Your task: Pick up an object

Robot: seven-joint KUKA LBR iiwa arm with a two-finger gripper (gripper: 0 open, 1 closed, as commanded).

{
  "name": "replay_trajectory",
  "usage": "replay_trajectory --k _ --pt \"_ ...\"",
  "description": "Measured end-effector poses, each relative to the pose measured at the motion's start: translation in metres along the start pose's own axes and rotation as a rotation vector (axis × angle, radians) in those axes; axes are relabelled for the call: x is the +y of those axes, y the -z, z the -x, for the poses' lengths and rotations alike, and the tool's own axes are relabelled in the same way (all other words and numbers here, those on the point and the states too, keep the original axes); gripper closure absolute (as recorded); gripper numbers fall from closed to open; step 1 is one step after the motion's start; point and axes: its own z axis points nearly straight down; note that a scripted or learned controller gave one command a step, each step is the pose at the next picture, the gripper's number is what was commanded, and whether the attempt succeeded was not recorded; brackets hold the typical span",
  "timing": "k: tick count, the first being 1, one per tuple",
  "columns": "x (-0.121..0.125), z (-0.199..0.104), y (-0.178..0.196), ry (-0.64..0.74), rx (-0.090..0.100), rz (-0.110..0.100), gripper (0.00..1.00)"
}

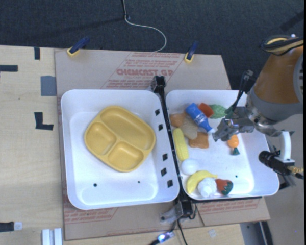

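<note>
Arm reaches from right, gripper (226, 130) low (wrist bent).

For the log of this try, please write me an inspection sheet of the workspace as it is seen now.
Surface: cardboard sheet on a wooden bench, bearing two shallow white bins, left bin and right bin.
Job's things: right bin holds a blue plastic bottle, a yellow corn cob, a white egg, a yellow banana, a small orange carrot and other toy food.
Clutter: yellow three-compartment plate in the left bin.
Grippers: two-finger gripper low over the right bin, beside the carrot.
Cables: thin white cable on the dark floor.
Surroundings: two blue-yellow clamps at the cardboard's far edge.
</note>
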Motion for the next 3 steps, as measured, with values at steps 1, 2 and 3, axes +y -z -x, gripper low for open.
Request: replay_trajectory --k 1,2,3 --pt "-0.014 -0.058 -0.008 0.0 0.0 -0.003 1.0" --pt "-0.018 -0.109 -0.019 -0.001 -0.001 -0.003 1.0" --pt "-0.023 -0.172 -0.013 0.001 -0.001 -0.002 1.0"
